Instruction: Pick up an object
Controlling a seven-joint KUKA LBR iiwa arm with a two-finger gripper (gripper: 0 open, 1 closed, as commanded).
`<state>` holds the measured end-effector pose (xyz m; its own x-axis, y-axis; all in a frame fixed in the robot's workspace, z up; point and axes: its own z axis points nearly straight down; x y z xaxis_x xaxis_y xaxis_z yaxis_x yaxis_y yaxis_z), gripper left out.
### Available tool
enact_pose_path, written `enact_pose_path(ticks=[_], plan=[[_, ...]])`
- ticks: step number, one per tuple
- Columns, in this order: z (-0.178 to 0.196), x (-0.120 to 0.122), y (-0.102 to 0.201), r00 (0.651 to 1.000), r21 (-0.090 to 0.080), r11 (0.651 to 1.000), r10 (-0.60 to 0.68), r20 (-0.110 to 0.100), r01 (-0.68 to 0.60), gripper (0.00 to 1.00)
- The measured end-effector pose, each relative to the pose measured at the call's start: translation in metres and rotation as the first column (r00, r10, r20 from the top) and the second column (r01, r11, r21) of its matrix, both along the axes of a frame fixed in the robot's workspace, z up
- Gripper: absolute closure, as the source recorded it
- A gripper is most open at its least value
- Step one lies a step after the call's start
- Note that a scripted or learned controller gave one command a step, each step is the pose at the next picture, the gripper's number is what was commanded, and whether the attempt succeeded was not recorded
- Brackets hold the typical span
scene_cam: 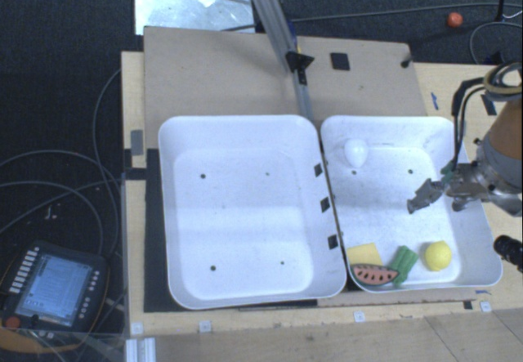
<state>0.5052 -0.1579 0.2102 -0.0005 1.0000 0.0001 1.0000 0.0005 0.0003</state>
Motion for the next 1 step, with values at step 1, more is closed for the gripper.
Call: enact_pose_path(ticks=[1], plan=[[0.1306,-0.0117,-0.0399,1.000,-0.003,1.000,-0.002,0.008,0.002,0.00]])
